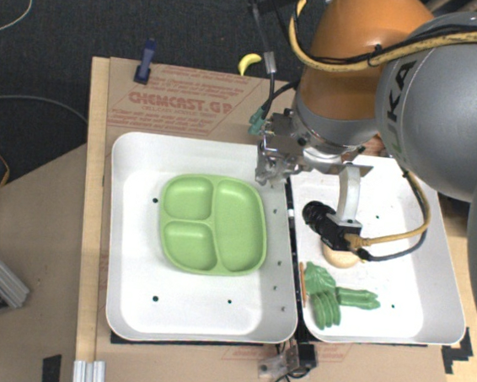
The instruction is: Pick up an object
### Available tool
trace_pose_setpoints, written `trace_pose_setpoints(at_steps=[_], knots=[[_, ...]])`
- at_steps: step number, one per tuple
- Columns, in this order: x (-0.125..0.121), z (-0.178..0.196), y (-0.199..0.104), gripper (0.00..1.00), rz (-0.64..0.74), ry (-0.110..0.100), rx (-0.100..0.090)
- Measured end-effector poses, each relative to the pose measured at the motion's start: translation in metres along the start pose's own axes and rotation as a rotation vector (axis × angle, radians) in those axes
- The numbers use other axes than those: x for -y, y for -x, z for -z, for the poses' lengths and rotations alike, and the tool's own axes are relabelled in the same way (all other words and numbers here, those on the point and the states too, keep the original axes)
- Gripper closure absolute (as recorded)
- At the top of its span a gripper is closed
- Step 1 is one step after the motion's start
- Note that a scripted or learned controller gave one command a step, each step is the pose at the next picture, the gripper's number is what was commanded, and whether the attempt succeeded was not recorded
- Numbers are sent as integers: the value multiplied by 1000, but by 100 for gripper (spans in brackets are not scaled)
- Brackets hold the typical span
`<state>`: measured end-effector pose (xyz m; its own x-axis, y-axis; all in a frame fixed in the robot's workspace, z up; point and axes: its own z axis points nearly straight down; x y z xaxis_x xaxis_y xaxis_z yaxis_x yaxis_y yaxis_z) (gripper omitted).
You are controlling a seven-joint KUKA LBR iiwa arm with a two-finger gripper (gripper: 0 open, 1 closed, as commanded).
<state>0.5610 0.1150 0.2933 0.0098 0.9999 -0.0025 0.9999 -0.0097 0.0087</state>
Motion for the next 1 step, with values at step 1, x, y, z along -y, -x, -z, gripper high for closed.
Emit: trace_pose_setpoints(at_steps=[1], knots=[[60,-83,-85,100,18,-22,-3]])
